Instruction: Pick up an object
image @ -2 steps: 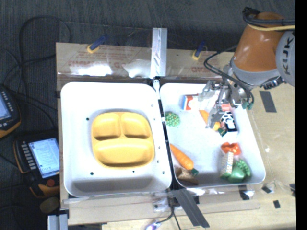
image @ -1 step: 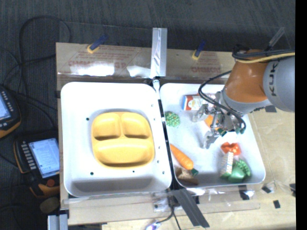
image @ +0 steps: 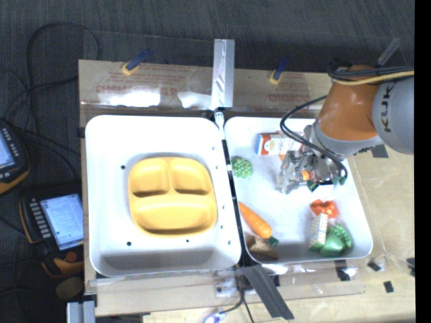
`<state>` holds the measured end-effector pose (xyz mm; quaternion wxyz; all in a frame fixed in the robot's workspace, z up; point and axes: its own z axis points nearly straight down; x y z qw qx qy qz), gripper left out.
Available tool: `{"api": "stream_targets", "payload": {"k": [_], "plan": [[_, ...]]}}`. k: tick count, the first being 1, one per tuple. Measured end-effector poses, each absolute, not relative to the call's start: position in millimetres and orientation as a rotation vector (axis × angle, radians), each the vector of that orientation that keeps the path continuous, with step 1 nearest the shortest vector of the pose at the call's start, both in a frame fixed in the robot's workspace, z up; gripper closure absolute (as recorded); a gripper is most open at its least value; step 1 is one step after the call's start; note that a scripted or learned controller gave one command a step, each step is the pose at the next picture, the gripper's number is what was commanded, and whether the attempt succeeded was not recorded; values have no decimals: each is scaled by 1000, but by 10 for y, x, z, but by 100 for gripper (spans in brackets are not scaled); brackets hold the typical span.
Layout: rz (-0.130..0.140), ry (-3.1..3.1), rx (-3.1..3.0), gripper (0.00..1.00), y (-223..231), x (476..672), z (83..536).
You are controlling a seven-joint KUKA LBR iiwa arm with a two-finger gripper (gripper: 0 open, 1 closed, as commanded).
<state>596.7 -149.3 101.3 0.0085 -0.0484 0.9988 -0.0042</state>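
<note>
Several toys crowd the right bin (image: 232,134); the claw (image: 293,175), grip unreadable, hovers beside the carton (image: 271,144) and could nudge it aside.

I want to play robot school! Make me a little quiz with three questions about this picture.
1. True or false: the yellow tray lies in the left bin.
2. Which thing lies nearest the green ball? A) the carrot B) the green toy in the right bin's near corner C) the yellow tray
3. Fill in: the gripper hangs over the ____ bin.

Key
1. True. The tray has three compartments and lies in the middle of that bin.
2. A. The carrot lies just below the ball, by the wall between the bins.
3. Right. It is above the right bin, close to the orange and white carton.
</note>
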Motion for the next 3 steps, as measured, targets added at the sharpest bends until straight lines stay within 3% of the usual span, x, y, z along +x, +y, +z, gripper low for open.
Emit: {"api": "stream_targets", "payload": {"k": [1,3], "plan": [[0,3134,110,100,-792,6018,2355],[-7,3129,108,100,-788,6040,2544]]}}
